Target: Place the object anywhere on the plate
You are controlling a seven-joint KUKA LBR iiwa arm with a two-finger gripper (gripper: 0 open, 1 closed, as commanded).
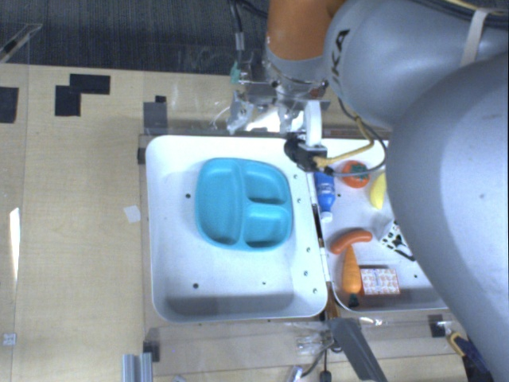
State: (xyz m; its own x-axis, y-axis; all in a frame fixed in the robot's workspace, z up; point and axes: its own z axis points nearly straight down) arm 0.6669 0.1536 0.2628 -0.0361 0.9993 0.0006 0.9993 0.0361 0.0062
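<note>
A blue divided plate [242, 203] lies in the left white bin [171, 237], a little toward its far side, with nothing on it. My gripper [258, 111] hangs over the far rim of that bin, just beyond the plate's far right corner, in glare. I see no object in it. A blue tube [324, 192] lies along the left wall of the right bin [398, 301], close to the plate's right side.
The right bin also holds a round orange-red piece [354, 173], a yellow banana [377, 191], a red sausage [350, 239], an orange carrot [351, 270] and a small patterned box [378, 280]. The arm covers that bin's right part.
</note>
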